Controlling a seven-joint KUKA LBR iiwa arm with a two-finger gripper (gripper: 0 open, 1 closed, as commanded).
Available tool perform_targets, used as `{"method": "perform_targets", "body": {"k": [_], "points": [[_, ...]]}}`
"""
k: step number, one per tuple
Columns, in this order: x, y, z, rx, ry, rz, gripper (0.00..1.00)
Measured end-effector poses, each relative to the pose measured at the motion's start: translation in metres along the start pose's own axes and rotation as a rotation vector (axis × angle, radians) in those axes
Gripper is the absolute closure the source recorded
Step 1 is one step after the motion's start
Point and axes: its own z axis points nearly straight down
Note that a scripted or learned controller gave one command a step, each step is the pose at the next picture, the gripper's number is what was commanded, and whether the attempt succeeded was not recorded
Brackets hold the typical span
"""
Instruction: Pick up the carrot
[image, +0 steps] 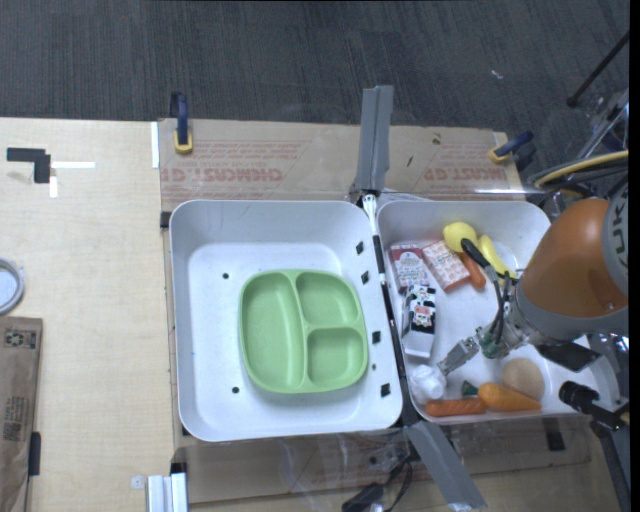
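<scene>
A light wooden bench (80, 300) under dark carpet carries two shallow white bins side by side. The left bin (200, 240) holds a green divided plate (303, 330). The right bin (440, 212) is crowded: small printed packets (425, 265) near its far wall, a yellow toy (462, 236) beside them, a black-and-white carton (422, 308) against the dividing wall, and a beige rounded item (523, 377) near the front.

The grey arm with its orange band (575, 265) reaches in from the right, and its gripper (462, 355) hangs low over the middle of the right bin. We see nothing between the fingers, but we cannot tell from this angle whether they are spread or closed.

The carrot (508, 398) lies on its side at the front of the right bin, just below and to the right of the gripper and close to the beige item; a second, redder elongated piece (455, 407) lies just left of it.

We judge the carrot to be a light, stiff plastic toy with a smooth tapered skin that may slip or roll. The thicker mid-body, pinched across its short axis, looks the surest hold; neighbours on both sides leave little room for the fingers.
</scene>
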Motion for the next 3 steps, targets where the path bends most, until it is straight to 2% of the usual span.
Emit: {"method": "perform_targets", "body": {"k": [1, 2, 3], "points": [[-0.030, -0.021, -0.099, -0.002, -0.003, -0.081, 0.00], [0.004, -0.006, 0.000, -0.001, -0.001, -0.214, 0.00], [-0.072, 0.003, -0.097, -0.001, -0.002, 0.002, 0.00]]}}
